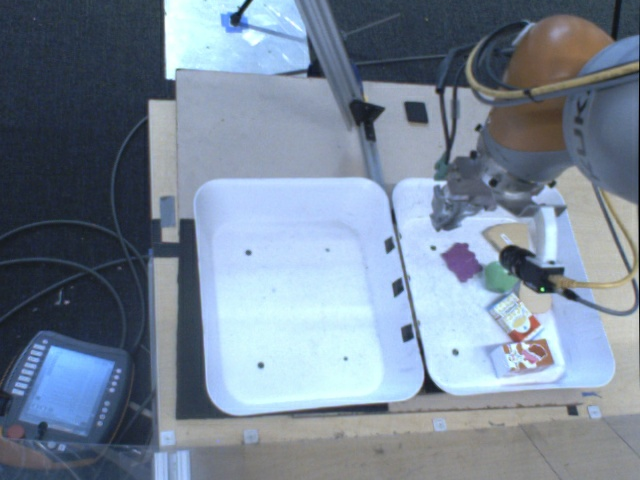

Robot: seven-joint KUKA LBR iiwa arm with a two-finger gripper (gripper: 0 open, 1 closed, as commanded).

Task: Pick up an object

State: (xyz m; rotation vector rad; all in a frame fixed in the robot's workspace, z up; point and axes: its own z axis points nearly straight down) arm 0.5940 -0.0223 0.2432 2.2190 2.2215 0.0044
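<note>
One purple object [461,261], one green object [497,275], two red-and-white packets [513,315] and one tan piece [507,236] lie in the right bin [440,368]. The gripper [447,215] hangs above the purple object; whether it is open or closed cannot be told. The left bin [215,268] sits alongside.

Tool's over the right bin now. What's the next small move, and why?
Probably ease the tool slightly toward the camera and down onto the purple piece. The piece lies just below it in the right bin, apart from the green block, so it looks the nearest uncrowded pick.
</note>
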